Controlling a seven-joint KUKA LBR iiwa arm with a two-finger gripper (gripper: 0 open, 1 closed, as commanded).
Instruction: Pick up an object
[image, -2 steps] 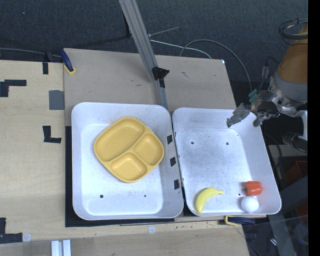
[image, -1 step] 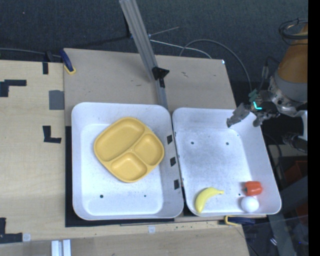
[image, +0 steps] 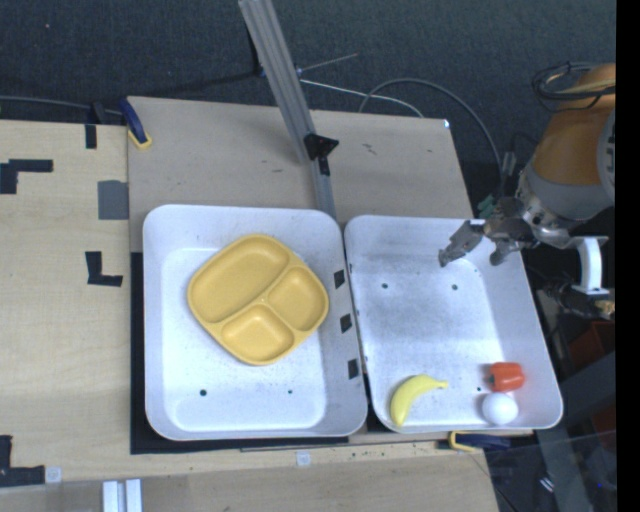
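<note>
A yellow banana (image: 415, 393) lies near the front edge of the right bin (image: 400, 250). A white ball (image: 499, 408) and a small orange object (image: 508, 376) sit in that bin's front right corner. A yellow divided plate (image: 258, 297) rests in the left bin (image: 165, 330). My gripper (image: 472, 246) hangs over the back right part of the right bin, fingers spread open and nothing between them. It is well behind the banana, ball and orange object.
A grey metal pole (image: 290, 95) slants from the top down to the gap between the bins. Cables (image: 420, 95) run across the bench behind the right bin. The arm's orange band (image: 572, 145) is at the far right.
</note>
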